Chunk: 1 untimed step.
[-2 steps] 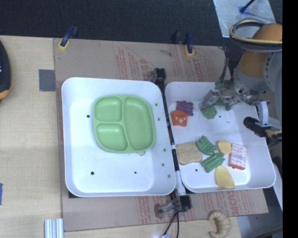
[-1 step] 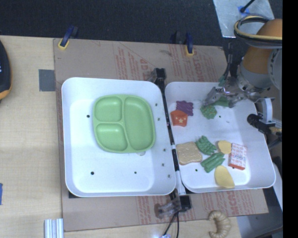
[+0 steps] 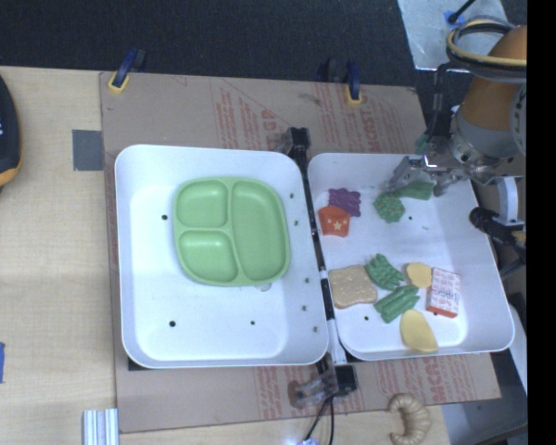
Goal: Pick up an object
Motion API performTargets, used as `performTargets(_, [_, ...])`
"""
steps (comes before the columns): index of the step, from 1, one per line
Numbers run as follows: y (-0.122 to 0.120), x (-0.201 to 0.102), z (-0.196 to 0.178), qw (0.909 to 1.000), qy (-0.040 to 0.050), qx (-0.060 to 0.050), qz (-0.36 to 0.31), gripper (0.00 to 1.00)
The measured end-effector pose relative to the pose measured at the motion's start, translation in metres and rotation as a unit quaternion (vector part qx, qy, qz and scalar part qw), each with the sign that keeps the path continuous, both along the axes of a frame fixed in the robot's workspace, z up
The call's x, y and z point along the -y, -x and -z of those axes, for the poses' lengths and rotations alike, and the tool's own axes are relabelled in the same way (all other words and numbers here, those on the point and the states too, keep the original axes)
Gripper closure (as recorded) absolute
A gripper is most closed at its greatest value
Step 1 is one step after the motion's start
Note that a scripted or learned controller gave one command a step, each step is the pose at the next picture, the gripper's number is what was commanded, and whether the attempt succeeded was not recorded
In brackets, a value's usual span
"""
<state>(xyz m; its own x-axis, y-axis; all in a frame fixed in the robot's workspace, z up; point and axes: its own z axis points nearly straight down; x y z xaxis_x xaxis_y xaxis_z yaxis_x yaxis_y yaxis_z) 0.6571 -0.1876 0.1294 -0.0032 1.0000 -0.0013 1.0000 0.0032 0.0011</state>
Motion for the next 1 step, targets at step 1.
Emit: performTargets(1, [0.0013,-0.0386,0.0393,1.0000,-0.0009,-0.004,-0.003,0.00])
